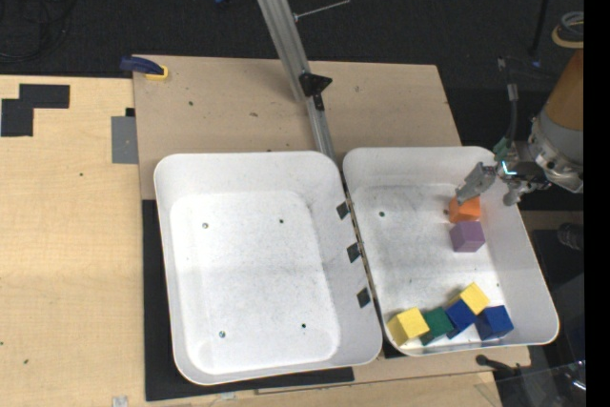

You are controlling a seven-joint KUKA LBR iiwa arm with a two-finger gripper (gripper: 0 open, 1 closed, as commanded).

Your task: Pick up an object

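Scene: two white bins side by side on the table (pixel 238 110), grey arm reaching in from the right over the right bin (pixel 419 176).
Fingers (pixel 473 181): spread apart, one grey tip angled down just above the orange cube (pixel 465 210), the other tip off to the right near the bin's rim; nothing seen between them.
Target, as judged: orange cube, in the right bin's upper right part, touching or all but touching the purple cube (pixel 467 236) just below it.
Others: yellow cube (pixel 411 324), green cube (pixel 438 323), two blue cubes (pixel 477 319) and a second yellow cube (pixel 474 296) packed in the bin's near corner, well apart from the fingers.
Left bin (pixel 248 272): bare white floor, no part in this grasp.
Risk one: left tip landing on top of the orange cube instead of beside it, pressing or tipping it with no grip made.
Risk two: closing off-centre, squeezing the cube out sideways into the purple one.
Risk three: purple cube blocking a tip's way down, or dragged along by contact.
Risk four: right tip close to the bin's wall, likely to strike the rim on descent.
Stage, as judged: approach, nothing lifted yet.
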